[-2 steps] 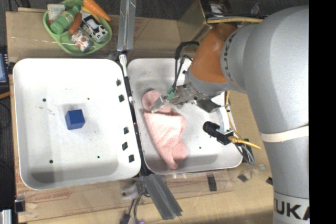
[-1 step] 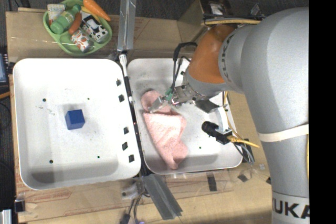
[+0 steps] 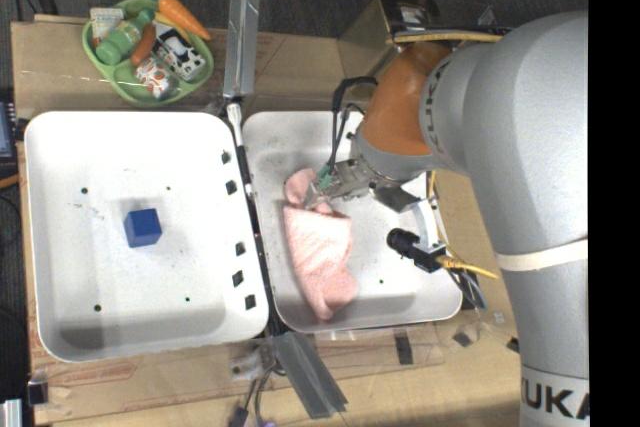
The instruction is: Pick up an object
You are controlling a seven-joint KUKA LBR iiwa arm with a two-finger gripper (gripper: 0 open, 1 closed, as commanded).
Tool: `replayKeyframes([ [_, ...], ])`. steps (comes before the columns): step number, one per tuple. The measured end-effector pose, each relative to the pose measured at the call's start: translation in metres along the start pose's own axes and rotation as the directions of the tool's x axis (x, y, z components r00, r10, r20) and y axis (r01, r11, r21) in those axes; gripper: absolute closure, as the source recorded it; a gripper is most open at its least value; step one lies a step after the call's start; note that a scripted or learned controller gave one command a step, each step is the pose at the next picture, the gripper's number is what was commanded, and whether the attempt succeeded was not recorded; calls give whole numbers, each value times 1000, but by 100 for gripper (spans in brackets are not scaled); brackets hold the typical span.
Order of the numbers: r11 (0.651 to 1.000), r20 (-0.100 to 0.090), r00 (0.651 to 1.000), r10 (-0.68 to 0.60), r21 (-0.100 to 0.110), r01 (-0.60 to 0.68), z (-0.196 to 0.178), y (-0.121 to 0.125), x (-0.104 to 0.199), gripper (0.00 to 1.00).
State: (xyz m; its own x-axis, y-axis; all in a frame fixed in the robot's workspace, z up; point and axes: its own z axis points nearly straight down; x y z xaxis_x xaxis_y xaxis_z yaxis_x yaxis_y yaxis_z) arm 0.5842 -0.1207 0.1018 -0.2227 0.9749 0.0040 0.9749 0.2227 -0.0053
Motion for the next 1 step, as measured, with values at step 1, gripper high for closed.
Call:
replayKeyframes([
  [1, 1000, 0, 1000, 0, 0, 0, 0, 0, 0, 0],
])
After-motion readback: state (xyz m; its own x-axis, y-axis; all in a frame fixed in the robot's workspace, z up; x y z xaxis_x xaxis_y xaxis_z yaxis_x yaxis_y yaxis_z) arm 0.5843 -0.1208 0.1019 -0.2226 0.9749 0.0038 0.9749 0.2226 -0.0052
